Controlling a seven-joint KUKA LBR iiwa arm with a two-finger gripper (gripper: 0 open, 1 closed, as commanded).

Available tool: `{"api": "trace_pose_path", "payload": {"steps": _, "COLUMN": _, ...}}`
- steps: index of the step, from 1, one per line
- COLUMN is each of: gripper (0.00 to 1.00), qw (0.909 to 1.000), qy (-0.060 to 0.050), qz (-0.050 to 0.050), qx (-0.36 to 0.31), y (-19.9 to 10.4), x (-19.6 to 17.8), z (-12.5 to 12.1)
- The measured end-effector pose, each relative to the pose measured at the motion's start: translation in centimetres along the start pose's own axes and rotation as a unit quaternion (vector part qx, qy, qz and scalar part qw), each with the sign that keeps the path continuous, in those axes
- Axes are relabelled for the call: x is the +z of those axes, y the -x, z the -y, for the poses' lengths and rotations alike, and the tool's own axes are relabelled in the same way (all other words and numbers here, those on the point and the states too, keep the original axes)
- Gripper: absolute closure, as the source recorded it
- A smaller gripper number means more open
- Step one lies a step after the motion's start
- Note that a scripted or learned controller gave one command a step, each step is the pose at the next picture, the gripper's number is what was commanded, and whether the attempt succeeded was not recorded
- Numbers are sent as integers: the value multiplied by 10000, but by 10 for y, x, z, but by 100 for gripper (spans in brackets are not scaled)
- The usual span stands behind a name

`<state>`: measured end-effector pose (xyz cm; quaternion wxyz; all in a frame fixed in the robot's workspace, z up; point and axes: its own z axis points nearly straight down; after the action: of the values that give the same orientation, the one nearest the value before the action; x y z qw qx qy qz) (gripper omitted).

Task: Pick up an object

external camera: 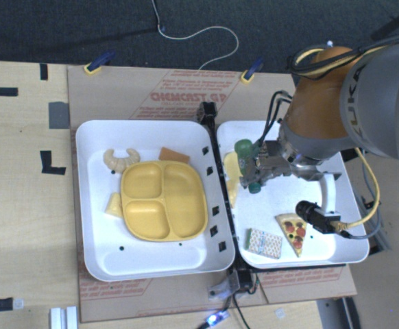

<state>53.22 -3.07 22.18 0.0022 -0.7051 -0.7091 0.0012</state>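
My gripper (254, 171) hangs low over the left part of the right bin (347, 252), at the end of the grey arm with the orange band (321, 108). A green object (243, 147) shows right at the gripper's upper left, and a small teal bit (254, 188) shows just below it; whether either is gripped is hidden by the gripper body. A pale yellow piece (231, 170) lies against the bin's left wall beside the gripper. A pizza slice (293, 230) and a patterned square (264, 242) lie near the front of the bin.
The left bin (90, 204) holds a yellow divided plate (164, 201), a curled beige piece (120, 160), a brown piece (174, 156) and a yellow wedge (113, 203). A black cable fitting (314, 215) hangs over the right bin. A divider (216, 184) separates the bins.
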Motion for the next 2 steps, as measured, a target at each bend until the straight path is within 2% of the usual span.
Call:
{"api": "trace_pose_path", "payload": {"steps": 1, "gripper": 100, "qw": 10000, "qy": 15, "qz": 5, "qx": 13, "y": -10, "x": -10, "z": 4}}
{"api": "trace_pose_path", "payload": {"steps": 2, "gripper": 100, "qw": 10000, "qy": 10, "qz": 15, "qx": 29, "y": 6, "x": 0, "z": -4}}
